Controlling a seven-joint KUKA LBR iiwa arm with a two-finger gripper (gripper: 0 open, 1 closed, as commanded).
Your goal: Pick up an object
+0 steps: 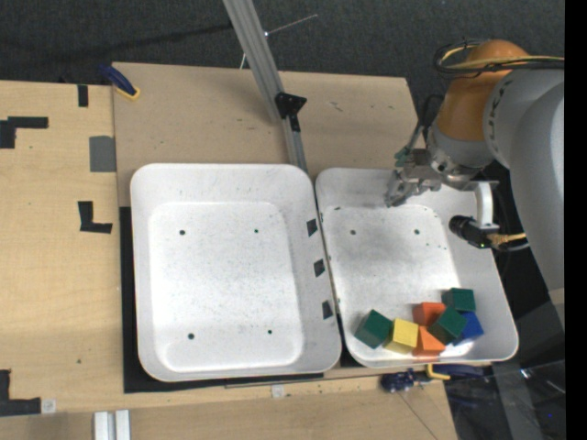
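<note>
While gripper (401, 193) hovers, apparently near bin (367, 180) rim.

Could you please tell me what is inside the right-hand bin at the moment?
The right bin holds a cluster of small blocks at its near corner: green, yellow, orange and blue. They overlap, so any blocks beneath are hidden. The gripper hovers over the far edge.
</note>
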